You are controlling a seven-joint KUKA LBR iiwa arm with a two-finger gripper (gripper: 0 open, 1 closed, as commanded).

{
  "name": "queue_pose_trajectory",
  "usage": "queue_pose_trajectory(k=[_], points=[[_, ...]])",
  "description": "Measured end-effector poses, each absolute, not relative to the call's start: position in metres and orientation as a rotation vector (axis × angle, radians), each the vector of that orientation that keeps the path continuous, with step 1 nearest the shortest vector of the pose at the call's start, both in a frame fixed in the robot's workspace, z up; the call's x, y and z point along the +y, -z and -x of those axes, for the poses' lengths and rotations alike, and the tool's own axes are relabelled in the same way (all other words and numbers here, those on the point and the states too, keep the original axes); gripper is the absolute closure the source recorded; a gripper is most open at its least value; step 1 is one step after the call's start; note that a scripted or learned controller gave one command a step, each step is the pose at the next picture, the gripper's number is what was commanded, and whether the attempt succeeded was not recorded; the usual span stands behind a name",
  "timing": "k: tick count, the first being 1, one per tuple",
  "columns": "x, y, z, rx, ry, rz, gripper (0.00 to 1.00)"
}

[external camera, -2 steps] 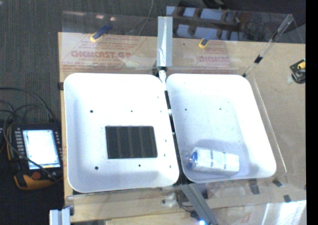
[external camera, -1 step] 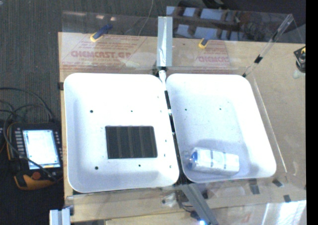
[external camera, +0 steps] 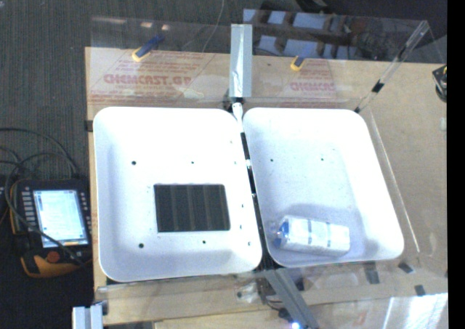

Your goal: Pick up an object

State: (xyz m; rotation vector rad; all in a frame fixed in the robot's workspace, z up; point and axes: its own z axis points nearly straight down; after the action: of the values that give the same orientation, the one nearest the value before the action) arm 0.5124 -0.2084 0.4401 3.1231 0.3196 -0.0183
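White bottle (external camera: pixel 314 236) with blue markings lies sideways in the right bin (external camera: pixel 378 175).

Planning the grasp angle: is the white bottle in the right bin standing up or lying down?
Lying down. The white bottle rests on its side near the right bin's front wall, its long axis running left to right.

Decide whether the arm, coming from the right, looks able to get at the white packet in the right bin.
Probably yes: the white packet lies alone near the right bin's front wall, with nothing over it.
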Motion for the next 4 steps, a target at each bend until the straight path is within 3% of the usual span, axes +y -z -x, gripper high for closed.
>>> queue_pose_trajectory(k=[1,2,3,4], points=[[-0.204,-0.433,-0.485,0.444,0.009,-3.108,1.0],[-0.106,-0.433,-0.486,0.319,0.007,-3.124,1.0],[-0.081,-0.433,-0.492,0.317,0.007,-3.124,1.0],[-0.028,-0.306,-0.524,0.33,0.012,-3.124,1.0]])
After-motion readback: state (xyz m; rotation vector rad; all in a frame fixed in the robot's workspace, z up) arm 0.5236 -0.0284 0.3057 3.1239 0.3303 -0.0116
